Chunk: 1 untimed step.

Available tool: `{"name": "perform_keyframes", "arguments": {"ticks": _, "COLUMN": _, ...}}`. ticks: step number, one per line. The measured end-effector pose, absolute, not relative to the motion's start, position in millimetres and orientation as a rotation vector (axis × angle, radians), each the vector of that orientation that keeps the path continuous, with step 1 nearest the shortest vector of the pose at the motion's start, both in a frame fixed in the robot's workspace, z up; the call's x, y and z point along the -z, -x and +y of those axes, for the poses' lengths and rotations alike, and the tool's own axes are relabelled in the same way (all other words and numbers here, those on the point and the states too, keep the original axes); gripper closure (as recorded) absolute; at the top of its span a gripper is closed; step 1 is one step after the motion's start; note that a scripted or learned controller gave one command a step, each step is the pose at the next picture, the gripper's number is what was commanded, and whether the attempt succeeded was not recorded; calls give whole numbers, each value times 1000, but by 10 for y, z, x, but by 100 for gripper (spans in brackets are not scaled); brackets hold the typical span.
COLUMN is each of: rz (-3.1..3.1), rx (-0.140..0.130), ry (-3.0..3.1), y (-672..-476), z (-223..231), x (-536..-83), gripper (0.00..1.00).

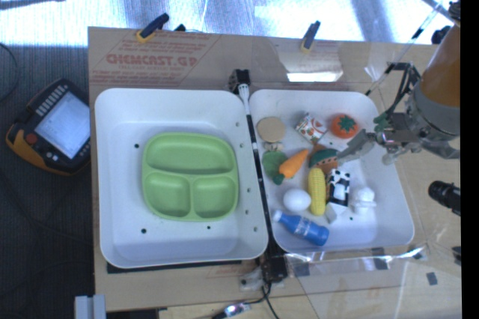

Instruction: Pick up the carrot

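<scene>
Camera view is showing us two white bins on the counter (pixel 150 55), and we are taking the carrot (pixel 295 163) as our landmark. It is lying in the right bin (pixel 389 224), tilted, its green leafy end pointing down-left and its orange tip pointing up-right. A yellow corn cob (pixel 317 190) is lying just below and to the right of the carrot, a white egg (pixel 296 200) below it, a tan round piece (pixel 271 129) above it, and a blue bottle (pixel 302 228) further below. The left bin (pixel 112 160) is holding a green divided plate (pixel 191 175), well to the left of the carrot.

The gripper (pixel 358 146) is hanging to the right of the carrot and slightly above it, apart from it, with small toys between them. We are unable to say whether it is apart or together, since it is showing as one dark slanted shape.

We are judging that the approach step is in hand and the carrot is not yet grasped. The next move is calling for a shift leftward over the carrot, then a descent that is avoiding the corn cob beside it.
</scene>
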<state>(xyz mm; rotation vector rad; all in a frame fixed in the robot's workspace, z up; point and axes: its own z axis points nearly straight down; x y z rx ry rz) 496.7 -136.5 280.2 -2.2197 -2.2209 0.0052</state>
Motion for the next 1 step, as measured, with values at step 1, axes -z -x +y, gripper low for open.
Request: {"name": "perform_keyframes", "arguments": {"ticks": 1, "rz": -2019, "rx": -9, "ry": 2399, "y": -5483, "z": -987, "x": -2080, "gripper": 0}}
